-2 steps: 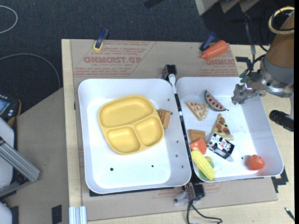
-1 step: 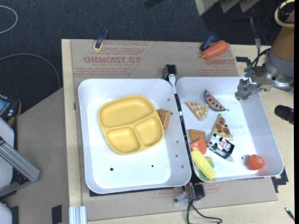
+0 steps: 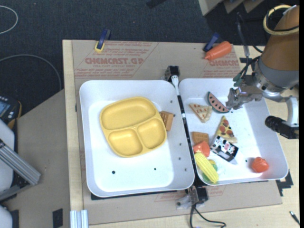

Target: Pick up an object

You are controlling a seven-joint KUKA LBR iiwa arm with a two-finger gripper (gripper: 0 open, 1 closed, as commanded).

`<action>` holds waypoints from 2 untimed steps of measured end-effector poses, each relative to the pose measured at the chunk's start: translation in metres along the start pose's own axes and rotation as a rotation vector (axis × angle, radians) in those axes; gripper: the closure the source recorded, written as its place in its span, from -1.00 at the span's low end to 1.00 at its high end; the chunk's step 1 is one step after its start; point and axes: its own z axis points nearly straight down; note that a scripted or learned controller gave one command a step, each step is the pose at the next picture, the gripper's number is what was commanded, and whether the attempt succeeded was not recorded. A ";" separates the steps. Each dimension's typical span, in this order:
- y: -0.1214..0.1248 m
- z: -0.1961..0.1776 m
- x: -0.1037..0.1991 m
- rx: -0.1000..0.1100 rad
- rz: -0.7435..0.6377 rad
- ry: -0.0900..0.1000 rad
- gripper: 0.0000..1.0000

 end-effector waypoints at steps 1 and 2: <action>-0.029 0.014 0.045 0.002 0.001 0.000 1.00; -0.068 0.004 0.077 0.002 0.002 -0.001 1.00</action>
